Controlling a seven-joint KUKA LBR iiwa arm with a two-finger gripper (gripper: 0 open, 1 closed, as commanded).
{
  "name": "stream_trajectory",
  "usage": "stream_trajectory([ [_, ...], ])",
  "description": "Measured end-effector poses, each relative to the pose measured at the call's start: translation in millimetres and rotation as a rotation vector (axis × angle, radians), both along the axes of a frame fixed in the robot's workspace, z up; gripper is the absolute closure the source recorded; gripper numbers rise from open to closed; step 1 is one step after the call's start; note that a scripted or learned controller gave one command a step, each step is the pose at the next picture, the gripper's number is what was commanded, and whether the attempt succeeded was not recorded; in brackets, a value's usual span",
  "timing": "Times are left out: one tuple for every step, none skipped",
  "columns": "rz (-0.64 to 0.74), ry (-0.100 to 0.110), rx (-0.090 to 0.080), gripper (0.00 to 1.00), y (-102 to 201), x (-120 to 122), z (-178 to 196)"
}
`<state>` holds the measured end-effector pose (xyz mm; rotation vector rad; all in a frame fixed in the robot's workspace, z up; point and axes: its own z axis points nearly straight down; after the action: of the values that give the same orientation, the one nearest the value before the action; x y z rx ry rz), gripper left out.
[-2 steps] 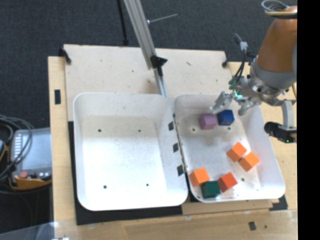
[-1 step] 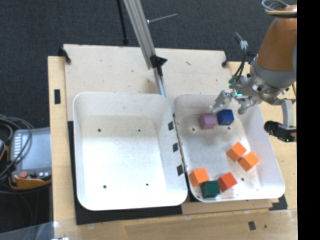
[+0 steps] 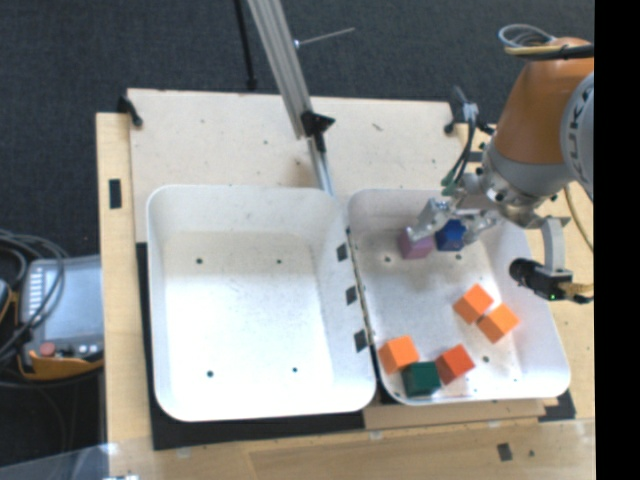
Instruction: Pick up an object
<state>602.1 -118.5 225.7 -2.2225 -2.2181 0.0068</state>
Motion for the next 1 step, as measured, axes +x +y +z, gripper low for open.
stream_trajectory([
  [-0.001,0.001,0.0,0.0,-7.7,3.9,-60.0],
])
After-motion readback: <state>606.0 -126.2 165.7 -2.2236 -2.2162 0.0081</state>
